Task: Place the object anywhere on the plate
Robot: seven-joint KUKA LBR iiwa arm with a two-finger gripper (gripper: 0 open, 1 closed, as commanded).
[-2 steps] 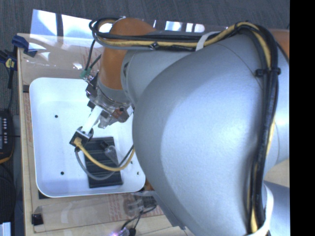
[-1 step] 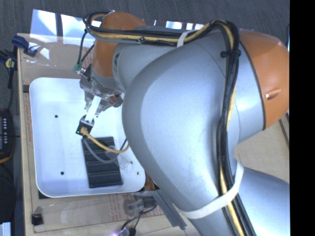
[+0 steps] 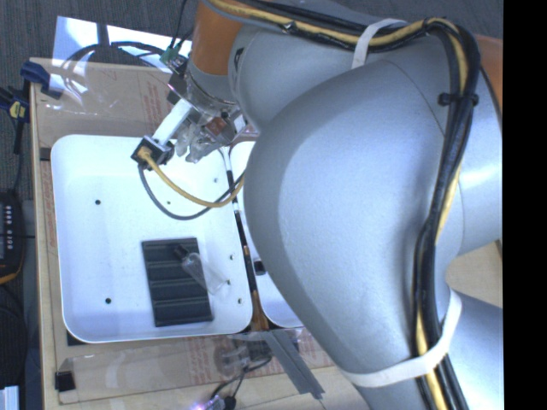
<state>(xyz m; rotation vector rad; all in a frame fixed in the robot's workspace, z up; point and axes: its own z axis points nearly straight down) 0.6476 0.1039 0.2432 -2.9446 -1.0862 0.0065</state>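
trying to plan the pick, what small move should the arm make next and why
Probably bring the pincer down and toward the near end of the left bin. It hangs over the bin's far right part, while a clear object lies on the dark ribbed plate lower in that bin. Whether that is the object to place is hard to tell.

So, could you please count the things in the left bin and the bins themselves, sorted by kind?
White bins: 2 (left one, right one mostly hidden by the arm)
Dark ribbed plate: 1
Clear small object lying on the plate: 1
Total: 4
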